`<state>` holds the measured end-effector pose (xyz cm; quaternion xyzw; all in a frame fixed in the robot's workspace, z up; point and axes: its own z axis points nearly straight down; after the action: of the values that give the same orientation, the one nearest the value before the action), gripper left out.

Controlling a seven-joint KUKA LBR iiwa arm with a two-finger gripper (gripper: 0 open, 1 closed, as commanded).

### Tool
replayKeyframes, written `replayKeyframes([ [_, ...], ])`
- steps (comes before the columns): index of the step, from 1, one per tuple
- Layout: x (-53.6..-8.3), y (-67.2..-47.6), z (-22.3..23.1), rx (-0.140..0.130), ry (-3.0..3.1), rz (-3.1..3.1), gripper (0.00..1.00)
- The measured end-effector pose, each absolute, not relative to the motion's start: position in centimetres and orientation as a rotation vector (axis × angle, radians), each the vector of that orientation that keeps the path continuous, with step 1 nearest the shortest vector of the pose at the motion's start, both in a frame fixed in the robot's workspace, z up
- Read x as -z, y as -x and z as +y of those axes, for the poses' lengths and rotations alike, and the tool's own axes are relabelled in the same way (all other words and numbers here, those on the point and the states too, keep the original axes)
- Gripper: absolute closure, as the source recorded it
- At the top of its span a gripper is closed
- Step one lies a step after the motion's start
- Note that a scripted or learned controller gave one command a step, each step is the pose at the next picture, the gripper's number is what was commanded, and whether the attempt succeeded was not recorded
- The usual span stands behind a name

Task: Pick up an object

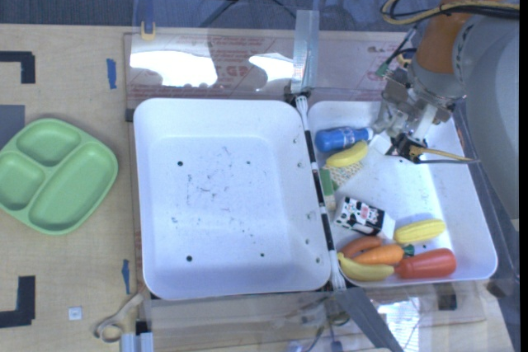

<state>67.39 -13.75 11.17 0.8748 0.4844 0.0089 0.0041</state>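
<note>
The right bin (433, 185) holds several objects. A blue bottle (340, 137) lies at its far left, and a yellow banana-shaped toy (348, 154) rests against the bottle on a pale mesh piece (345, 171). Nearer the front are a black-and-white box (360, 215), a yellow corn cob (420, 230), an orange carrot (379, 254), a yellow banana (363, 269) and a red pepper (426, 263). My gripper (394, 128) hangs low over the far part of this bin, just right of the bottle's cap end. I see nothing between its fingers.
The left bin (148, 177) is a wide white tray with speckled marks. A metal divider post (304, 53) stands behind the two bins. A green sectioned plate (54, 175) lies on the wooden bench at the far left.
</note>
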Motion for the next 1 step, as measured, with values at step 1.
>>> replayKeyframes([
  [1,-11.25,-66.81,-18.33,-0.004,-2.878,1.252,1.00],
])
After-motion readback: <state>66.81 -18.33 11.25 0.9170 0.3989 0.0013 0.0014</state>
